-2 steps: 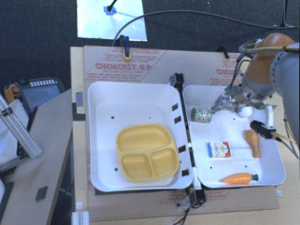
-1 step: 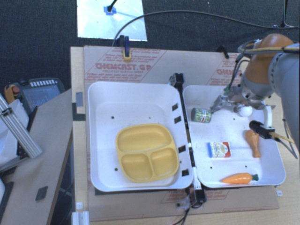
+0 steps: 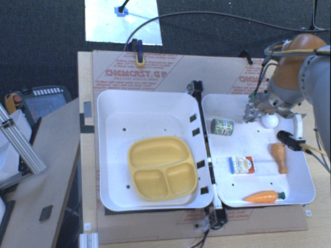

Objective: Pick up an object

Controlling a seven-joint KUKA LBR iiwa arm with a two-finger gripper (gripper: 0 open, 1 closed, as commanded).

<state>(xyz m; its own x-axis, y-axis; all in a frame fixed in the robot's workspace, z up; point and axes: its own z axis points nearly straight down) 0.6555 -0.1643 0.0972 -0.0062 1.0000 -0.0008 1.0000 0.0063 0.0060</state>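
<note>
Gripper (image 3: 252, 113) is low over the back of the right bin (image 3: 230, 190), near its far wall. Arm (image 3: 297, 66) comes in from the right, orange band showing. Open or closed: can't tell from this angle, and nothing is visibly held.

Pickable items, all in the right bin:
- white ball (image 3: 270, 121) – just beside the gripper on its right; can't tell if they touch
- green can (image 3: 222, 127) – on its side, near the divider, left of the gripper and a bit nearer the camera; label print too small to read
- small box (image 3: 242, 165) – flat mid-bin, blue/white/red face, text unreadable
- drumstick (image 3: 279, 157) – right of the box, thin end toward the front
- carrot (image 3: 264, 196) – along the front wall, green tip to the right

Left bin (image 3: 116, 138) holds a yellow plate (image 3: 163, 167) with three compartments, sitting front-centre.

Only readable writing is "CHEMCAST GP" in red on the protective sheet (image 3: 170, 68) under both bins, repeated across it (the copy at back right is partly cut off by the arm). A yellow clamp (image 3: 139, 56) sits at the sheet's back edge on the worktop (image 3: 85, 87).
</note>
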